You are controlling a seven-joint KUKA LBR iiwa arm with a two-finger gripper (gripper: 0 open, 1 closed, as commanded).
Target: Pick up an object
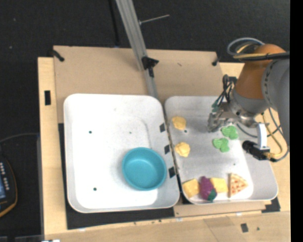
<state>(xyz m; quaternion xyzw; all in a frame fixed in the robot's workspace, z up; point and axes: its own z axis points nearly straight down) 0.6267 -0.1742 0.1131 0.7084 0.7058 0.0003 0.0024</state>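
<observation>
The gripper (215, 123) hovers beside a green toy piece (230, 132), probably light rigid plastic; jaws' state unclear.

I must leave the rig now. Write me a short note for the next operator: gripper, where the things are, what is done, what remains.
Gripper: low over the right bin, upper part; no object seen between its fingers.
Right bin: two green pieces just beside the gripper, two yellow pieces near the left wall, and a yellow block, purple grapes and a pizza slice along the front.
Left bin: blue bowl.
Done: nothing lifted yet.
Left: grasp one object and raise it.
</observation>
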